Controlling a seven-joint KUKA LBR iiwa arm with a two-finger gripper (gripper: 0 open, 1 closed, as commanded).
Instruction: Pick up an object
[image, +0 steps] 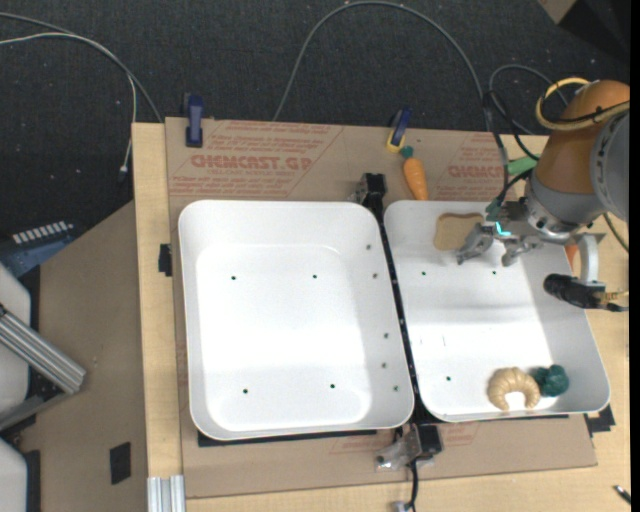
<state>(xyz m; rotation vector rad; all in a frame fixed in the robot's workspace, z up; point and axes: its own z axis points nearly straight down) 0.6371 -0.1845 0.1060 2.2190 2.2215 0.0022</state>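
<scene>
Over the far end of the right shallow white bin (570, 345), the gripper (493, 247) has its fingers (470, 250) spread apart, gripping nothing. A flat tan slice-shaped piece (452, 231) lies just beside the left fingertip; contact cannot be judged. At that bin's near edge, a pale croissant-shaped toy (513, 387) touches a dark green lump (551, 379). An orange carrot toy (414, 177) lies on the cardboard-covered surface (260, 160) just beyond the bin.

Dark speckled carpet (300, 60) — cables (90, 50) trail across it; cardboard sheet (260, 150) covers bench — even overhead light.
</scene>
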